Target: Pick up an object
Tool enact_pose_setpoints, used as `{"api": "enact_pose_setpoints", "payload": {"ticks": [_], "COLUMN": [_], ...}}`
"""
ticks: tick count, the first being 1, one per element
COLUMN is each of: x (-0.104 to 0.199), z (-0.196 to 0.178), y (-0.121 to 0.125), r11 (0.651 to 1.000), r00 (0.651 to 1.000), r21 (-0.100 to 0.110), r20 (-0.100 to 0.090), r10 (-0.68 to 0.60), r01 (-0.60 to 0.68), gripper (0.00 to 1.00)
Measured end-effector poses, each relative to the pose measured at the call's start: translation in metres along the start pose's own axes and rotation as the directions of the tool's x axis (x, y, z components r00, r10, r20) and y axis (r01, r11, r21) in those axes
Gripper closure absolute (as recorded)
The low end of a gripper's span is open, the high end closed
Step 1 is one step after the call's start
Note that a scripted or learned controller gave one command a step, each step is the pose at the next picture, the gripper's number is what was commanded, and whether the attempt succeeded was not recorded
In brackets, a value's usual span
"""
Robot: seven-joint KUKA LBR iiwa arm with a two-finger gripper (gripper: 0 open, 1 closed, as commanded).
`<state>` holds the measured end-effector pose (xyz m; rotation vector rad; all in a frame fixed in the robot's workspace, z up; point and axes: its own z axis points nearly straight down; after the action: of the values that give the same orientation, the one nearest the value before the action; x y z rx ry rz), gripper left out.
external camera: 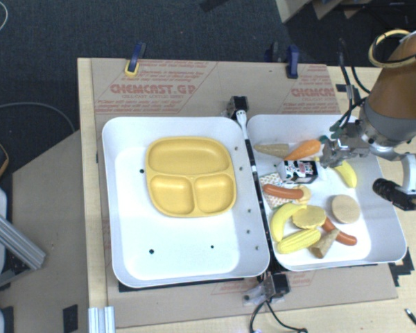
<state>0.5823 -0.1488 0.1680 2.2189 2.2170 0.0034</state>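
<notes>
The two-finger gripper [331, 151] is lowered beside the orange plastic carrot [306, 148] at upper right; its grip cannot be told. Nothing is seen lifted; picking remains.

Both white bins, the left bin [125, 207] and the right bin [385, 220], look like smooth plastic with a soft gloss. The yellow divided tray [191, 175] is also plastic, more matt. The toy foods (for example the orange carrot [305, 148] and the yellow corn cob [298, 240]) seem to be smooth plastic. The bench top [97, 103] looks like brown paper with red print, matt. The arm [395, 96] has a smooth, slightly shiny shell.
</notes>
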Motion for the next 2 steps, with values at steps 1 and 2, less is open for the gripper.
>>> {"api": "enact_pose_setpoints", "payload": {"ticks": [1, 2], "x": [0.000, 0.043], "z": [-0.054, -0.046], "y": [0.002, -0.025], "r11": [1.000, 1.000], "r00": [1.000, 1.000], "r21": [-0.003, 0.009], "r20": [0.001, -0.005], "r10": [-0.002, -0.005], "r01": [0.002, 0.005], "gripper": [1.00, 1.00]}}
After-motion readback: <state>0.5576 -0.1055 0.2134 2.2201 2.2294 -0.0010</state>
